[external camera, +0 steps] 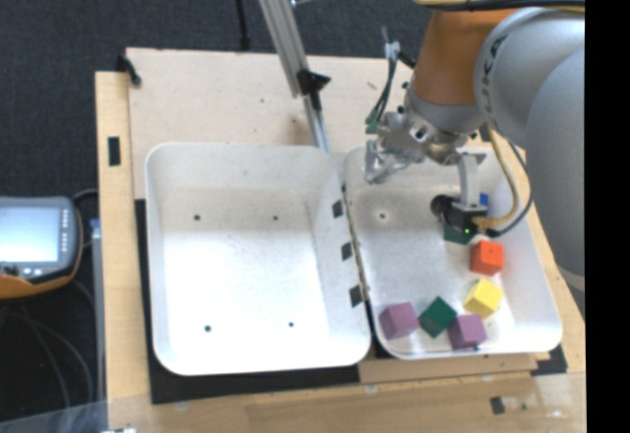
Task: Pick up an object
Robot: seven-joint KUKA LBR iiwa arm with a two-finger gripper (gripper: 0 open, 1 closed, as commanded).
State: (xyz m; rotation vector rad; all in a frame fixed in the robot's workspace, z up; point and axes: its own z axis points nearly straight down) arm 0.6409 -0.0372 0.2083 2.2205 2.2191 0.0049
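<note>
Dark carpet surrounds wooden bench (226,96); pincer (379,165) state unclear over right bin (404,234).

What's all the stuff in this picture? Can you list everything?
Bins: two, white, side by side on the bench.
Blocks: five, in the right bin's near corner; orange, yellow, green, two purple.
Bench: one, tan wood, under the bins.
Metal bar: one, silver, slanting down to the bins' far edge.
Screen: one, grey and orange, left edge.
Arm: one, grey with orange band, from the right.
Claw: one, metal, over the right bin's far left corner.
</note>
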